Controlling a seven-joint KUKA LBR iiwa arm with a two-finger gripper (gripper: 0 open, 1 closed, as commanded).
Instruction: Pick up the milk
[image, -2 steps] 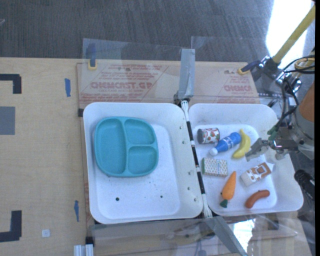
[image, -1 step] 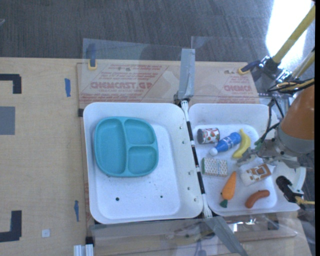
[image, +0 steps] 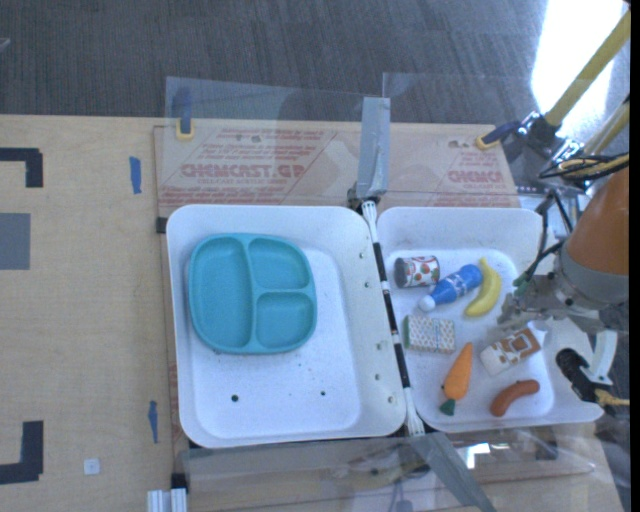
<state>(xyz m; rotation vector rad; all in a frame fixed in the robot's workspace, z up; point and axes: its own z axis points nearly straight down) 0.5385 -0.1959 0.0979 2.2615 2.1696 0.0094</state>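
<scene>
1. The gripper (image: 527, 312) hangs low in the right bin (image: 455, 222); whether it is released or clenched cannot be told from this slant.
2. The milk (image: 511, 350), a small white-and-brown carton, lies just below the gripper and slightly left of it, nearly under the tips. Its long axis runs left-low to right-high.
3. A banana (image: 486, 287) sits just up-left of the gripper, with a blue bottle (image: 452, 286) and a can (image: 417, 271) further left.
4. A sausage (image: 513, 396) and a carrot (image: 457, 377) lie beyond the milk.
5. Far left, the teal plate (image: 252, 293) rests in the left bin (image: 190, 400).
</scene>
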